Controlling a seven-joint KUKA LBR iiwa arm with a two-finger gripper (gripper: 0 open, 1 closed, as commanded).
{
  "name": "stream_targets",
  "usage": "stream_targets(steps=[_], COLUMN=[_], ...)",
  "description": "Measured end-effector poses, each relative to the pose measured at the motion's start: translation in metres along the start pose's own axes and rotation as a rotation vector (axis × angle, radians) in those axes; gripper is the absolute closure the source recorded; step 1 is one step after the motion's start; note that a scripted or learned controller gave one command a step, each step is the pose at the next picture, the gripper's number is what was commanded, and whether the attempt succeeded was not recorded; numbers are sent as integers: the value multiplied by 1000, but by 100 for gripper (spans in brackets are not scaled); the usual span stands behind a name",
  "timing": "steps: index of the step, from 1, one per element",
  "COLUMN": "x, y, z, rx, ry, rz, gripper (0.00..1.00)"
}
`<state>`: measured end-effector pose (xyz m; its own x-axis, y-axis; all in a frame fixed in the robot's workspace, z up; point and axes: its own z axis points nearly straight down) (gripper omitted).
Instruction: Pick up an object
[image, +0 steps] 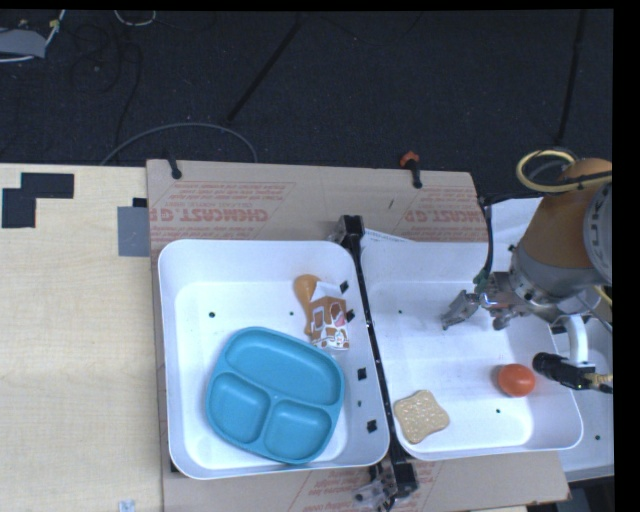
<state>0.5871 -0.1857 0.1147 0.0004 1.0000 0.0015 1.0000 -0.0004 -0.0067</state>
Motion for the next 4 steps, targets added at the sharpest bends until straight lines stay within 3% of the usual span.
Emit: stream_targets(steps=[1, 3, 4], x=[-1, 13, 5], y=[0, -4, -5], z=[-12, -106, -151], rx=[-2, -10, -9], ry=[0, -2, -3], rz=[2, -3, -2], gripper=[100, 100, 100])
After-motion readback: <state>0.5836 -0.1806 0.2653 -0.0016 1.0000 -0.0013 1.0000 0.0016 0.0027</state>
